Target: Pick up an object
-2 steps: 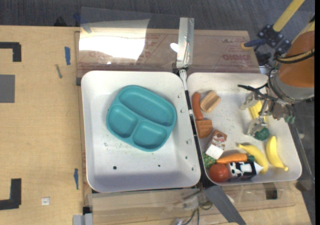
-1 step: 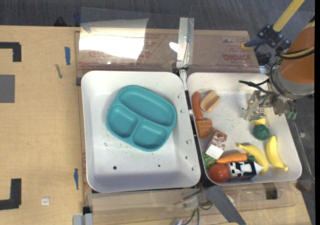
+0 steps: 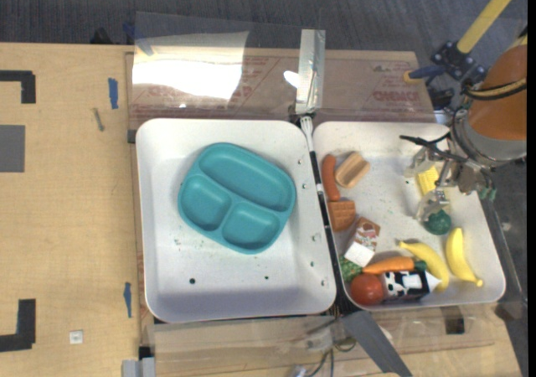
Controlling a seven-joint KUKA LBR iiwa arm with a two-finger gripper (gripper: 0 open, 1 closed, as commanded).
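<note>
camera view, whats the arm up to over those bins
The arm reaches in from the right over the right bin, its tool low near a yellow piece and a small green toy. No item can be seen between its fingers. The bin is crowded with toy food: two bananas, a carrot, a tomato, a hot dog and a bun. The left bin holds a teal divided plate, untouched.

— Can any text be read?
— Red printing is seen on the cardboard strip (image 3: 385,82) behind the bins, but it is too blurred to be read.
— Any labels elsewhere?
— None can be made out.
</note>
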